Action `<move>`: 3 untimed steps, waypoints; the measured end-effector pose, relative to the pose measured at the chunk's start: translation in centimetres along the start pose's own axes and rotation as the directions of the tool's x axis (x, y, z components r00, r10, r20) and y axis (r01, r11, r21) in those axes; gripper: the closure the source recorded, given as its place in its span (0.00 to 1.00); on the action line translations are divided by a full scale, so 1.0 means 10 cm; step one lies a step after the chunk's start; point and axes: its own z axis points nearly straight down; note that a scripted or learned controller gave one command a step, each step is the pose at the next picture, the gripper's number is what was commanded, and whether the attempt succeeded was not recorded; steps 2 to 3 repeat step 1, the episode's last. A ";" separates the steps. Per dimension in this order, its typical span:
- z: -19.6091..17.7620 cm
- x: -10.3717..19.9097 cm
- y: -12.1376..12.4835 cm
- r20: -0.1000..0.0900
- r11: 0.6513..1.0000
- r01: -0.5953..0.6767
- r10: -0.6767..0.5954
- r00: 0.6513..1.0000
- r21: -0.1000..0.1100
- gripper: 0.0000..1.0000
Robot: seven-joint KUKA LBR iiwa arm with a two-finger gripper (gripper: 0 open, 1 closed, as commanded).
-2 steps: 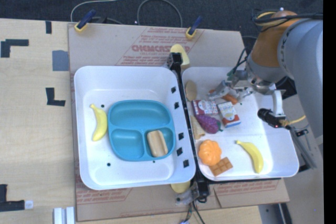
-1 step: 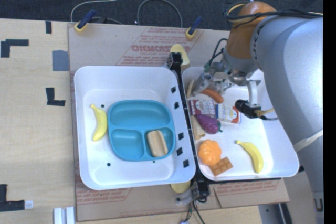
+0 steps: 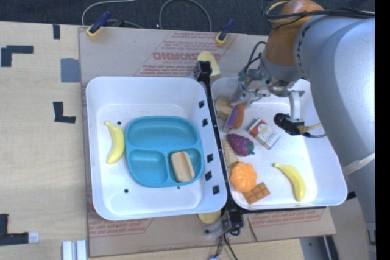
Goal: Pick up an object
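A: The pincer [image 3: 244, 94] hangs low over the back left part of the right-hand shallow white bin [image 3: 323, 158], at the end of the grey arm with its orange band [image 3: 286, 33]. Whether it is spread or pressed together cannot be told; its tips are lost among metal parts.

B: What lies just under it?

A: A slim reddish-orange sausage-shaped toy [image 3: 235, 117] lies tilted right below the pincer, beside a pale beige piece [image 3: 223, 109] against the bin's left wall. Nothing is visibly gripped.

B: And the other things in that bin?

A: A small white carton with red and green print [image 3: 264, 133] sits near the middle. A purple toy grape cluster [image 3: 241, 144] lies in front of the sausage, then a round orange pumpkin-like toy [image 3: 243, 176], with a brown waffle-patterned square [image 3: 258, 193] touching it. A yellow plastic banana [image 3: 292, 180] lies toward the front right.

B: The left bin?

A: The left white bin [image 3: 100, 91] holds a blue plastic compartment tray [image 3: 152, 137] with a tan bread roll [image 3: 181, 166] in its front right compartment. A second yellow banana [image 3: 114, 142] lies just left of the tray. Both bins rest on a cardboard sheet [image 3: 170, 55] on the wooden table [image 3: 36, 161].
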 end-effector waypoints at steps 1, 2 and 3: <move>-0.95 0.70 -0.45 -0.011 1.000 0.007 -0.007 1.000 -0.005 1.00; -0.95 0.70 -0.45 -0.011 1.000 0.007 -0.007 1.000 -0.005 1.00; -0.95 0.70 -0.45 -0.011 1.000 0.007 -0.007 1.000 -0.005 1.00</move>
